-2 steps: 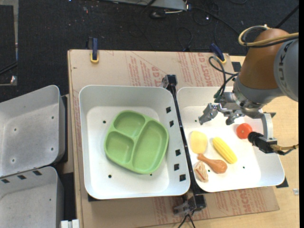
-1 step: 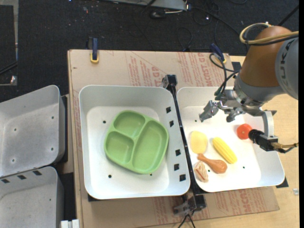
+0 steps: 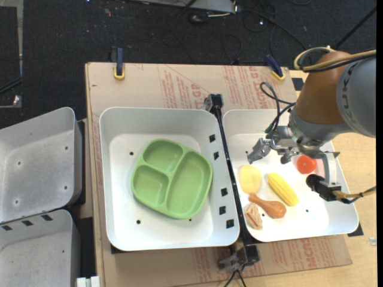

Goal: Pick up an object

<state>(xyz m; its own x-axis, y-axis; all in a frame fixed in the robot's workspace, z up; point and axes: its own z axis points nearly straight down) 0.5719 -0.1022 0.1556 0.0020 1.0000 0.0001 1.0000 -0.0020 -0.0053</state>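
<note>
Pickup is judged not yet achieved: the claw [image 3: 263, 150] is seen low over the right bin [image 3: 341, 220] with nothing between its fingers, though whether they are spread or closed cannot be told. Just below it lie a yellow lemon [image 3: 250, 178] and a corn cob [image 3: 282, 189], with a drumstick [image 3: 268, 206] further below and a red tomato [image 3: 306, 164] to its right. Descent, closing and lifting are judged still to be done.

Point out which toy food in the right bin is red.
The small round tomato, at the bin's far right beside the arm. The corn and lemon-like piece are yellow, the drumstick brown.
</note>
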